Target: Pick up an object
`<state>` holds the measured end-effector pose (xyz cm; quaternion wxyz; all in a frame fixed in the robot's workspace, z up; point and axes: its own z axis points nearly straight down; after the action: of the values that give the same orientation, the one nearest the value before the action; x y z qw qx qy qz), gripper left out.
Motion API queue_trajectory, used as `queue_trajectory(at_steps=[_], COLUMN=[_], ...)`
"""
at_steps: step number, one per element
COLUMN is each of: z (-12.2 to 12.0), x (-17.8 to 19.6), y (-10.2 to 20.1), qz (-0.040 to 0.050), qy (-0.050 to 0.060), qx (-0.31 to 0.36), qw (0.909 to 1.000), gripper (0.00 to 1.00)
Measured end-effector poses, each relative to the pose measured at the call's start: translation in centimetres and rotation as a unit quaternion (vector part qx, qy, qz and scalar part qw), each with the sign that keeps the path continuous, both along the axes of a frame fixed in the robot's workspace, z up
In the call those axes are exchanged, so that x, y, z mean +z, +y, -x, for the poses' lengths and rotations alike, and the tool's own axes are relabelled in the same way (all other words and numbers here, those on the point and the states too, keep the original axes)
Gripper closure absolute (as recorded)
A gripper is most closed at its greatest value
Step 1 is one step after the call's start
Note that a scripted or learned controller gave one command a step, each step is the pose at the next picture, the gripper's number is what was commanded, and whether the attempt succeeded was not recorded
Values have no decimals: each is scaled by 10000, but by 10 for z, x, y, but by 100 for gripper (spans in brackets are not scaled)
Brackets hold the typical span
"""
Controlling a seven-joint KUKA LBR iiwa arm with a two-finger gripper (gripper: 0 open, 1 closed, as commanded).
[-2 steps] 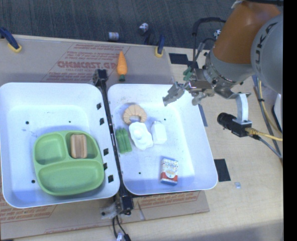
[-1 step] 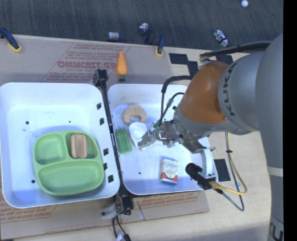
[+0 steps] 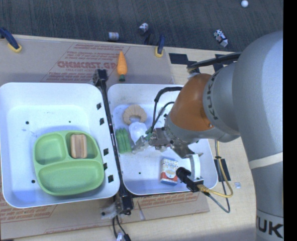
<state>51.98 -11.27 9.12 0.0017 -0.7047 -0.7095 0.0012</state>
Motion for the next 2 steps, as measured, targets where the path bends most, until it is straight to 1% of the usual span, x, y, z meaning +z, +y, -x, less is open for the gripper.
queue_trajectory(at_steps=[1,2], z=[-1,-1], x=[10,10], y=[0,0], qz=[5,6], qy=[0,-1], qx=[25,24], qw=[10000,10000], gripper=[100,0])
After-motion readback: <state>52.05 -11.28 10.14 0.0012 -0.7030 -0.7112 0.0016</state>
